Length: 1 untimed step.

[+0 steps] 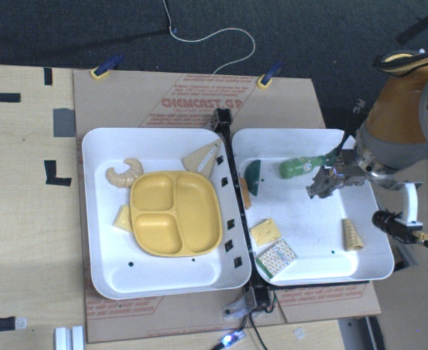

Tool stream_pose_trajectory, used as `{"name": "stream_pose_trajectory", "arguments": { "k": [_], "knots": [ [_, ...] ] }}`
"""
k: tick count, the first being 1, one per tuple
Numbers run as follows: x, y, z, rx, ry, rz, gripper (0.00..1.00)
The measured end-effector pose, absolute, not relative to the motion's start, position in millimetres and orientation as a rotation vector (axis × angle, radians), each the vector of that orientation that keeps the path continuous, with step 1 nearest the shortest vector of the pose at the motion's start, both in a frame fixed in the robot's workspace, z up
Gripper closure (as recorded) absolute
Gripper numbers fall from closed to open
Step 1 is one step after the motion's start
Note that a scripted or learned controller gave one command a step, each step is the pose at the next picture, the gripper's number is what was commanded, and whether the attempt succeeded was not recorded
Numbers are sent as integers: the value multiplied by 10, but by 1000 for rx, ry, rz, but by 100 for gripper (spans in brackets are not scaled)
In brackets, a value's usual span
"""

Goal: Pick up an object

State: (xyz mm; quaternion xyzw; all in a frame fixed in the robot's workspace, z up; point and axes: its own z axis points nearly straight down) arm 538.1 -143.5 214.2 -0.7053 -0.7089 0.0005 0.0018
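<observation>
Dark two-finger gripper hovering in right white bin, just at 4 o'clock of green plastic bottle, probably lining up for grasp; fingers' state unclear, nothing visibly held.

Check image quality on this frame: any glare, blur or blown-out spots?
Camera view: soft overall; the shallow white right bin is close to blown out, so its floor detail is lost; the dark two-finger gripper looks smeared; the small patterned packet is too blurred to read; the yellow divided plastic plate shows only mild sheen.
</observation>
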Motion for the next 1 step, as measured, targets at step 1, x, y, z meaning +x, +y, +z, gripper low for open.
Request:
{"name": "stream_pose_trajectory", "arguments": {
  "k": [1],
  "knots": [
    [5353,-874,2231,-2212,-2228,-1,100]
  ]
}}
